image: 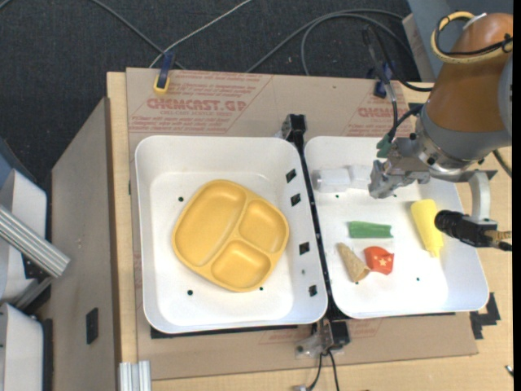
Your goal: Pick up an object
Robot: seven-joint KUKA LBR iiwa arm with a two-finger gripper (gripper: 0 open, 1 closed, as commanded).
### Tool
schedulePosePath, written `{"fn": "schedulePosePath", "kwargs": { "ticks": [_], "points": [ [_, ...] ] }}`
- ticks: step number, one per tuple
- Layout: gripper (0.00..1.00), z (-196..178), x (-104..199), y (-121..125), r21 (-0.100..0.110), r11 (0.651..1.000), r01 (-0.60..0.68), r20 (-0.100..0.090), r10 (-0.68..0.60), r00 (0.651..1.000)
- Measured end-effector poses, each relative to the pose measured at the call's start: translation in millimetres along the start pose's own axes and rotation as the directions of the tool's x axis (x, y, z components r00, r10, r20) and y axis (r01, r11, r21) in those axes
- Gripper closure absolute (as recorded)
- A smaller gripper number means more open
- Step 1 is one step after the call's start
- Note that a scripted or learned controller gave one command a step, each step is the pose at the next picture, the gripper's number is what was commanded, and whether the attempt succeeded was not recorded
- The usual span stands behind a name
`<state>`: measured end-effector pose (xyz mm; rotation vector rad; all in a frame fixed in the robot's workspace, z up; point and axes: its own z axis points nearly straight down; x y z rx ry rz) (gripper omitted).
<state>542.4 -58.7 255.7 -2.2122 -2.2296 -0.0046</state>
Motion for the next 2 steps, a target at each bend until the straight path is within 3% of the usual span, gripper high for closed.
{"fn": "schedulePosePath", "kwargs": {
  "ticks": [1, 2],
  "points": [
    [1.0, 9.2, 55.1, 5.9, 0.004, 1.0, -0.001, 0.0, 0.001, 1.0],
    [1.0, 25.4, 108.2, -3.4, 0.006, 1.0, -0.001, -0.001, 0.001, 1.0]
  ]
}}
